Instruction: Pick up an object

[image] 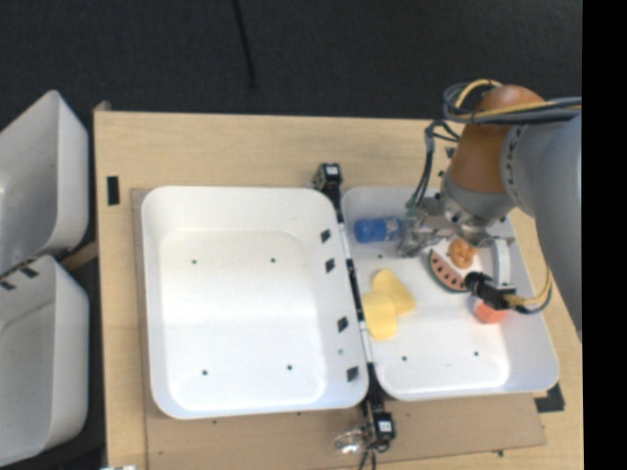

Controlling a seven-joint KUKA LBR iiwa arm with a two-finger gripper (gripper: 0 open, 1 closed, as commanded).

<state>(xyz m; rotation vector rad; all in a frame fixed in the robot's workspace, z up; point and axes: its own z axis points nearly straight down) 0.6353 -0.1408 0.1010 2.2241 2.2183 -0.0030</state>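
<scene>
1. The end effector (431, 235) hangs low over the far part of the right-hand shallow white plastic bin (490, 375), below the arm's orange wrist band. Its dark metal parts blur together from this slant, so I cannot tell how wide it stands, and nothing can be seen held in it.
2. Closest to it is a small blue cylindrical object (373, 229), lying just beside it on the side toward the left bin, near the bin's far wall. Its long axis runs roughly across the bin, pointing at the end effector. I judge this the likeliest thing to pick up, since only a short sideways shift would put the tool over it.
3. On the other side, near the arm, lie a small orange rounded piece (460, 253) and a curved red-and-dark slice-shaped toy (446, 274), both partly overlapped by cabling.
4. Further toward the viewer sits a soft yellow lumpy object (387, 305), close to the divider between the bins, its length running front to back.
5. An orange-red small block (489, 310) lies near the right wall.
6. The left-hand white bin (157, 262) rests alongside on the pale wooden surface (245, 145).
</scene>
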